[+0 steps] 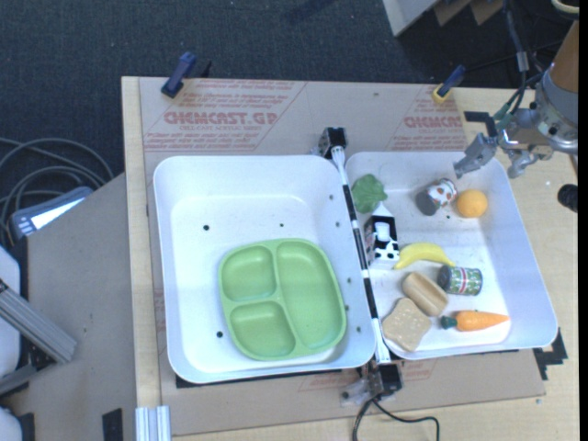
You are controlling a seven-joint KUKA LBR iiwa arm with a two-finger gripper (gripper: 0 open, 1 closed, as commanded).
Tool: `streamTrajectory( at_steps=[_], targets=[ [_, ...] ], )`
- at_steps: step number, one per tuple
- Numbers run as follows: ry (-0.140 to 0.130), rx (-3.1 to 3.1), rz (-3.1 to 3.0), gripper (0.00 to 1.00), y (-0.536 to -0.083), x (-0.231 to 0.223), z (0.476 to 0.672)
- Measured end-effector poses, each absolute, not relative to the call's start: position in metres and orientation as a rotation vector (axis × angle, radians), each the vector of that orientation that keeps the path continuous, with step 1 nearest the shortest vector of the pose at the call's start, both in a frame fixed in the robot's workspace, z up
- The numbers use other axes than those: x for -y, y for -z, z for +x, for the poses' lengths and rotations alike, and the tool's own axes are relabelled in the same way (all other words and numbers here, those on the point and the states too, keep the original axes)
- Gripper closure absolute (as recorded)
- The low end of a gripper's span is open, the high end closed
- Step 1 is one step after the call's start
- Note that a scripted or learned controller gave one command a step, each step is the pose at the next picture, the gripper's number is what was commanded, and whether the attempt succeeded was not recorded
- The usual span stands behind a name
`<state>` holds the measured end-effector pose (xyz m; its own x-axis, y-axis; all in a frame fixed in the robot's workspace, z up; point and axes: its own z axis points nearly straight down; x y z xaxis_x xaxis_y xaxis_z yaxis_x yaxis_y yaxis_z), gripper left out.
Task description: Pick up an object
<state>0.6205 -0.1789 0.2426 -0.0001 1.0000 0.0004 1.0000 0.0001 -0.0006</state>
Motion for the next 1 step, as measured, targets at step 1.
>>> streamTrajectory(
  at_steps=[1],
  targets=[
    [0.000, 2.223, -2.220, 0.00, -0.0846, 0.1732, 0.6494]
  ],
)
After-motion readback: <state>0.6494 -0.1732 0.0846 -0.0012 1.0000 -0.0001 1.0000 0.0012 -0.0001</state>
